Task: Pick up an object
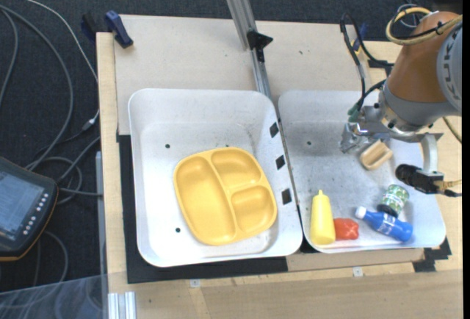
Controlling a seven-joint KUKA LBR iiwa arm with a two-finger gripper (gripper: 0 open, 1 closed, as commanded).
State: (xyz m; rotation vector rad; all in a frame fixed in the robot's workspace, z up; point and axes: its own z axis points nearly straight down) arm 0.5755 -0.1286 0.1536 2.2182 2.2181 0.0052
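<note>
Surface (183,53) carries two white bins side by side. Left bin (147,119) holds a yellow divided plate (224,195). Right bin (316,112) has the arm (418,82) over its far-right part, w/ end effector (358,135) low near the bin floor; can't tell its grip state. Tan block (375,155) lies just beside it, toward the front-right; contact unclear. Along front edge: yellow bottle (322,218), red item (346,228), blue bottle (387,224), green-white item (395,197).
</note>
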